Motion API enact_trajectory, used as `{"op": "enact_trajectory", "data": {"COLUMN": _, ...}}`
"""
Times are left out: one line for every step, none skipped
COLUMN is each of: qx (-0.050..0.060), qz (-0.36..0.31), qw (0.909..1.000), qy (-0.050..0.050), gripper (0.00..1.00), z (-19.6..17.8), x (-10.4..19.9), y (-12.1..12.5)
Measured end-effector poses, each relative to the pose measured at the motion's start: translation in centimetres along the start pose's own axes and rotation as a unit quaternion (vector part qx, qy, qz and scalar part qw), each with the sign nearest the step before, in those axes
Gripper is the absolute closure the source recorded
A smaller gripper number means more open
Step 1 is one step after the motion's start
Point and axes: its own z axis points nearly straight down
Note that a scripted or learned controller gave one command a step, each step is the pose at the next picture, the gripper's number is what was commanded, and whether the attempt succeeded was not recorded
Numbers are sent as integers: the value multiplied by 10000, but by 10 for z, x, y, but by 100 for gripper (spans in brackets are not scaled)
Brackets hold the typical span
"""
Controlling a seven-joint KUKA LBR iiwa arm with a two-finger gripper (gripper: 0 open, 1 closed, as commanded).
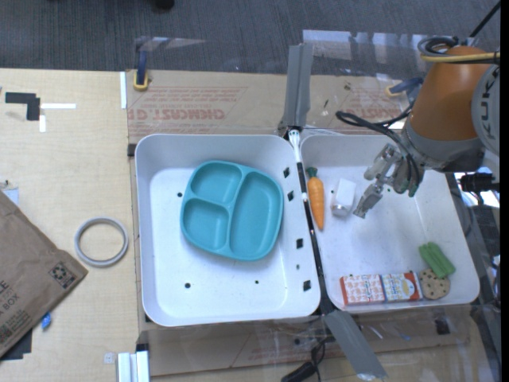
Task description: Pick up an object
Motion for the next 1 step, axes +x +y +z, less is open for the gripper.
{"op": "enact_trajectory", "data": {"qx": 2, "qz": 206, "qw": 9998, "qy": 8, "gripper": 0, "z": 44, "x": 4, "y": -17}}
